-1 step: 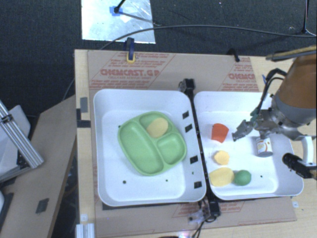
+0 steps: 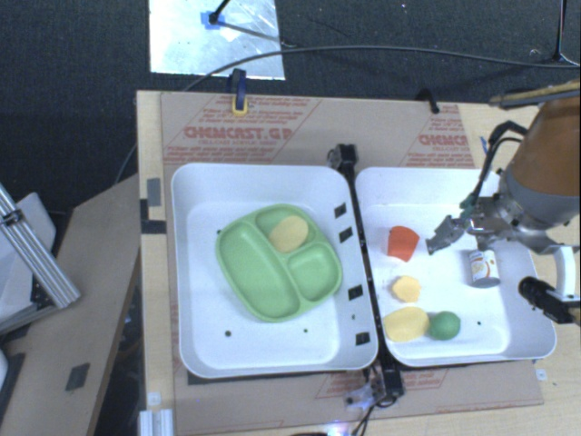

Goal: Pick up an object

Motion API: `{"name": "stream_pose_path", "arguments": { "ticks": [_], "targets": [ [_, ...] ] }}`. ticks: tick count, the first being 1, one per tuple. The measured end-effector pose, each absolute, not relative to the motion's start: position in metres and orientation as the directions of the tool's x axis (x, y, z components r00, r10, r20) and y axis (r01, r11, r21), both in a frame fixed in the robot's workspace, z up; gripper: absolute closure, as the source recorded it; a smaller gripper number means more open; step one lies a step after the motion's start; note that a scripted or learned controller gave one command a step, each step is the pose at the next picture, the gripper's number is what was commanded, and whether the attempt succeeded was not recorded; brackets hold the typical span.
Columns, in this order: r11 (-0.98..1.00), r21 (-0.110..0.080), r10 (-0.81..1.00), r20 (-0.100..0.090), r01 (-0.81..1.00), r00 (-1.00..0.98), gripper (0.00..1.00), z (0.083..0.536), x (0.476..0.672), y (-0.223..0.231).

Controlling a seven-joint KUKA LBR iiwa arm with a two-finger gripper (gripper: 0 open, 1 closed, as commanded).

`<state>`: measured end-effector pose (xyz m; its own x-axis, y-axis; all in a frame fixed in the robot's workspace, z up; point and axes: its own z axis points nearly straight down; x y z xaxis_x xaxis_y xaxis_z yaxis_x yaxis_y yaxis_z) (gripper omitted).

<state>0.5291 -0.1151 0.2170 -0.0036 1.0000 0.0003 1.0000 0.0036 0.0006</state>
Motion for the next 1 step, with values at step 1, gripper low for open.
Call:
{"name": "stream_pose_path", "arguments": {
  "ticks": [1],
  "targets": [
    [0.002,-0.002,1.000,0.001,1.000,-0.002,0.00,0.1680,0.5375,-0.1209]
  ]
}}
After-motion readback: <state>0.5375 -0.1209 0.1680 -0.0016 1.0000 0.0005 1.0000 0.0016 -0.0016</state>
